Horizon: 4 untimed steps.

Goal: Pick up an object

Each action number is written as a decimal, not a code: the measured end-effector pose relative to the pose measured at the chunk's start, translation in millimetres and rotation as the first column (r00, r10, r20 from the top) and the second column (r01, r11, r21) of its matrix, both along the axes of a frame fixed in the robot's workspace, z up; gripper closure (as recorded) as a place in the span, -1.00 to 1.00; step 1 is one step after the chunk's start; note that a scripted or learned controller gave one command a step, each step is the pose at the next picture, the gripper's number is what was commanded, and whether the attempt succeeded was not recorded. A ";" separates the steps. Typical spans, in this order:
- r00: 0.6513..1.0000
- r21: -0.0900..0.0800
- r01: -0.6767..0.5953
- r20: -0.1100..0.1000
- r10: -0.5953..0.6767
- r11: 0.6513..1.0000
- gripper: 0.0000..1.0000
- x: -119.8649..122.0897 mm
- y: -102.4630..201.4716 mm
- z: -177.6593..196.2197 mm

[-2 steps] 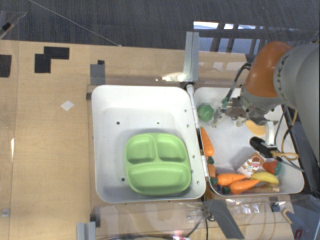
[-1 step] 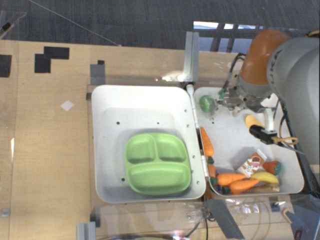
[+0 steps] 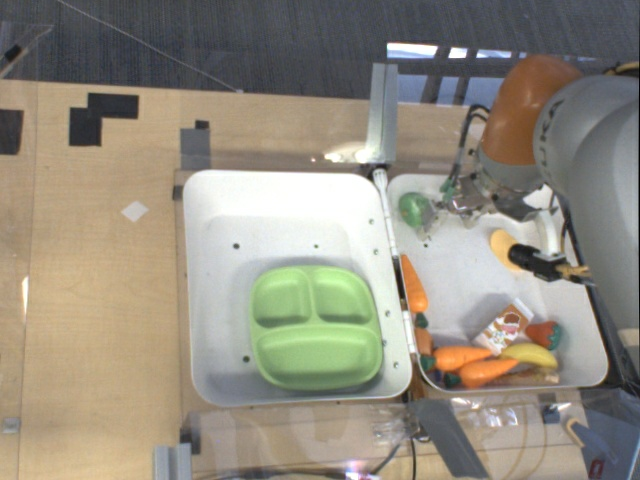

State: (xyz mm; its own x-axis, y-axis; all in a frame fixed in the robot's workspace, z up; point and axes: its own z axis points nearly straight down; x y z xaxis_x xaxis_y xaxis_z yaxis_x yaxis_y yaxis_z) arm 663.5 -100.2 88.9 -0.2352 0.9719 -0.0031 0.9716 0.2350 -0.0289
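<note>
Camera view showed my end effector (image 3: pixel 432 211) low in the right bin (image 3: pixel 600 363), at its far left corner, right beside a small green round object (image 3: pixel 411 207); I could not tell its state. Toy carrots (image 3: pixel 478 364), a banana (image 3: pixel 530 354) and a small snack packet (image 3: pixel 503 328) lay near the front wall. The left bin (image 3: pixel 215 203) held a green divided plate (image 3: pixel 316 327).

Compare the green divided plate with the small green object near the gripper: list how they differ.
The green divided plate lies in the left bin; the small green object sits in the right bin, beside the gripper. The plate is far larger. The plate is pale lime and flat with three compartments; the object is darker green and rounded. Both are green and rest on white bin floors.
</note>
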 end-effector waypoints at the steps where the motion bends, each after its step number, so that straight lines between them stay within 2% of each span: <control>1: 0.978 0.009 -0.206 0.033 0.205 0.979 -1.00 7.2 23.9 96.8; 2: 0.977 0.012 -0.210 0.027 0.210 0.978 -1.00 6.6 -0.1 10.0; 3: 0.991 0.005 -0.128 0.039 0.128 0.992 -1.00 -32.4 -71.6 0.8; 4: 0.999 0.002 0.028 0.042 -0.028 1.000 -1.00 -44.9 1.6 1.5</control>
